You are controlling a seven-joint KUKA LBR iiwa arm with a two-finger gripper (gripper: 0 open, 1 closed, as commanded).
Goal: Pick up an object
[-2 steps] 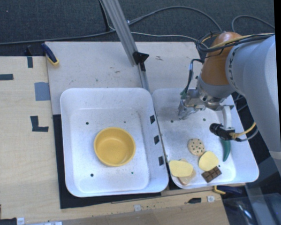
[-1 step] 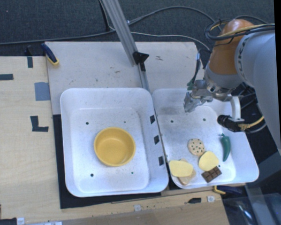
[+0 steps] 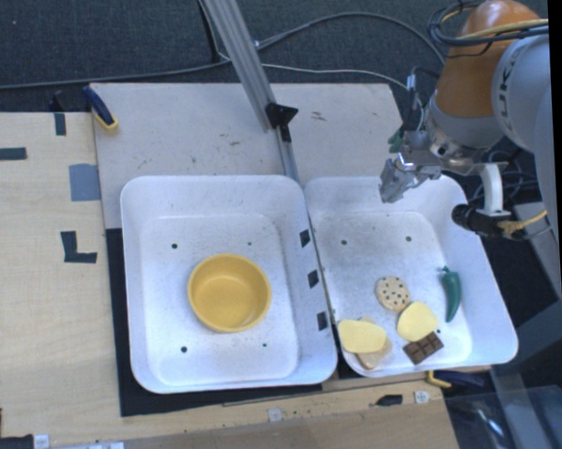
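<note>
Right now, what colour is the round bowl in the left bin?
Yellow bowl, clearest in the camera view.

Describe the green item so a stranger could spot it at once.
Look in the right bin, one of two white ones. Along its right side, beside the cookie and yellow pieces, lies a small chili pepper. It is the sole green thing there, slim and curved.

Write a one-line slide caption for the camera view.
Gripper poised over right bin's far edge; yellow bowl in left bin.

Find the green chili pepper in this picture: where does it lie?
The green chili pepper lies in the right bin, near its right wall, just right of the cookie and above the yellow slice.
</note>
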